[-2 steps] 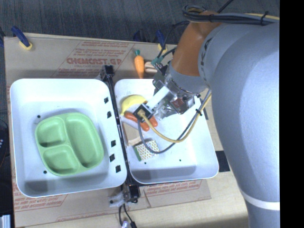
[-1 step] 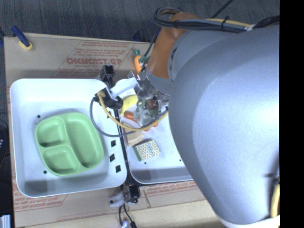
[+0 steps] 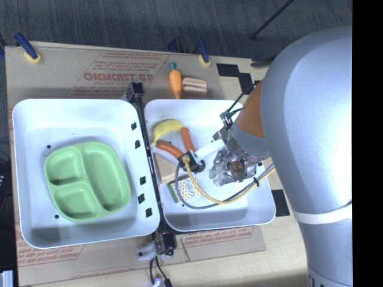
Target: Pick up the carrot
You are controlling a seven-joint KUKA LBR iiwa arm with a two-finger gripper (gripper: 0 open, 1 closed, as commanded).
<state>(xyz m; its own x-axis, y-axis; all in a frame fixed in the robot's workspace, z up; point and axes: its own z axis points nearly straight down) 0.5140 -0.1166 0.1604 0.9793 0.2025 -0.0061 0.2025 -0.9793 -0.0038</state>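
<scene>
Carrot: orange body with a green top, lying on the table in the upper centre of the frame. It is outside both bins, just above the upper left corner of the right bin. Its green end points toward the top of the frame. A pale wooden block lies just beside it on the right; whether the two touch cannot be told. Nothing grips the carrot.

Gripper: positioned low over the right part of the right bin, well apart from the carrot. Whether the jaws are spread or pressed together cannot be told, since the metal parts at the wrist blur together. Nothing is seen between them. The grey arm enters from the right of the frame and covers the right edge of that bin.

Right bin contents: a yellow banana at the upper left. Two orange-red sticks lie below it, one nearly upright in the frame, the other slanted to its left. A small speckled green-and-white item lies lower down.

Left bin: holds a green divided plate with three compartments, set lower left of the bin's centre.
</scene>
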